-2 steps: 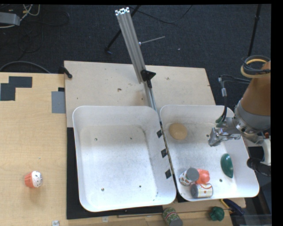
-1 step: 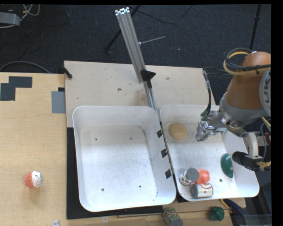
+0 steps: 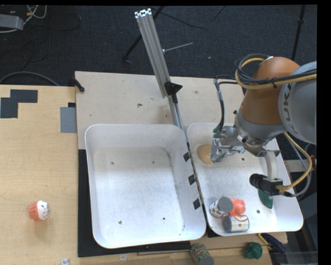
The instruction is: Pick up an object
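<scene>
Hovering over tan disc (image 3: 205, 153) in right bin (image 3: 289, 220), end effector (image 3: 222, 151), finger state unclear.

Setting: robotics lab. Evidence: industrial arm (image 3: 274, 98) over two white bins (image 3: 103, 135) on a plywood tabletop (image 3: 124, 98); aluminium rail (image 3: 155, 52) bearing a checkered marker (image 3: 143, 13); loose cables (image 3: 31, 10) on dark carpet (image 3: 217, 31).
</scene>
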`<control>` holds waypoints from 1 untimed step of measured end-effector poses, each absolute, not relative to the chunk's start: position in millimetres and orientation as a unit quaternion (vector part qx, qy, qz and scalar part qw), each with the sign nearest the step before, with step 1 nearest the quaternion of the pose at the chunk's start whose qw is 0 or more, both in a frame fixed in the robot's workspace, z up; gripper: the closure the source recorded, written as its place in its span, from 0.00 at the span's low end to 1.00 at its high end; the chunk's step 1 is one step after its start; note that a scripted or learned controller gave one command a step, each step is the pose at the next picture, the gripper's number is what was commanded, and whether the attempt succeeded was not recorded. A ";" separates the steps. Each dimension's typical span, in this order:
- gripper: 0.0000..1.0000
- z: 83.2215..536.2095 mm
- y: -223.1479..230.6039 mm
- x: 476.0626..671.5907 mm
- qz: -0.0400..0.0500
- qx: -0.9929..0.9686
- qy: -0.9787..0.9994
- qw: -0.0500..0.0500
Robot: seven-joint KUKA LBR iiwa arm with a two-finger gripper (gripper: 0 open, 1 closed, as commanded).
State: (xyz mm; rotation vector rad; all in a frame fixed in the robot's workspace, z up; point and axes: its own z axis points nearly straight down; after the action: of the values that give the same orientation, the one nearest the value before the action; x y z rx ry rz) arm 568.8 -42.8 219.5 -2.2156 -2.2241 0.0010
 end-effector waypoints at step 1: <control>1.00 220.2 -0.4 587.9 0.000 -0.706 -0.708 0.001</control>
State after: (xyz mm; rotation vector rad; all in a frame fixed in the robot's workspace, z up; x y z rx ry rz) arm 587.9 -0.4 220.2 -2.2168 -2.2236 0.0005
